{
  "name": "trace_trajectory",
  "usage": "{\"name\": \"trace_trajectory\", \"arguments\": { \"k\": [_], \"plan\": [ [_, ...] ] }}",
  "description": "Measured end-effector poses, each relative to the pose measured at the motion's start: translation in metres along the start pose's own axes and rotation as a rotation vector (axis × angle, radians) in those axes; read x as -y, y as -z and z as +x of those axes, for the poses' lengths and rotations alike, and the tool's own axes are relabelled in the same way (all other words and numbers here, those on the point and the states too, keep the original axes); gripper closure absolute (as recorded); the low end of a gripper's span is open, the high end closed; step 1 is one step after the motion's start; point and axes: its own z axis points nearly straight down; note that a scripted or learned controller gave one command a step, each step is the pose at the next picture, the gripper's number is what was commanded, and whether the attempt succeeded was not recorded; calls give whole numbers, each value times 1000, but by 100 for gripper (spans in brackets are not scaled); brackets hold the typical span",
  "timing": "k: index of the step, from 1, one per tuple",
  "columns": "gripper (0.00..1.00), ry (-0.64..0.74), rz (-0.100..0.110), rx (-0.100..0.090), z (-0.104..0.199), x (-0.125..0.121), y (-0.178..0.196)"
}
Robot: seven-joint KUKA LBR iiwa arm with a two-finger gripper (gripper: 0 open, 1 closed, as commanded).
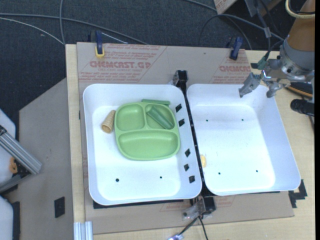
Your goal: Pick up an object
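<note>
Above the right bin's (280, 149) two o'clock corner hangs the gripper (260, 87), fingers spread and grasping nothing. Anything worth picking lies in the left bin (95, 149): a green plate (146, 141) at its centre, a green pod (161, 116) in the plate's two o'clock compartment, a small cone (107, 121) touching its nine o'clock rim. I'd choose the cone, lowering the fingers astride its narrow width.

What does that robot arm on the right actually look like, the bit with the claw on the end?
The arm is a rounded grey body with a wide orange band above the wrist. Below that sits a silvery metal wrist, and from it the gripper spreads two thin grey metal fingers. Dark cables run beside it.
</note>
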Motion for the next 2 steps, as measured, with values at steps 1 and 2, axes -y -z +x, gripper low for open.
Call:
{"name": "trace_trajectory", "arguments": {
  "k": [1,2],
  "plan": [
    [0,-1,5,-1,-6,9,-53],
    [0,1,5,-2,2,10,-98]
  ]
}}
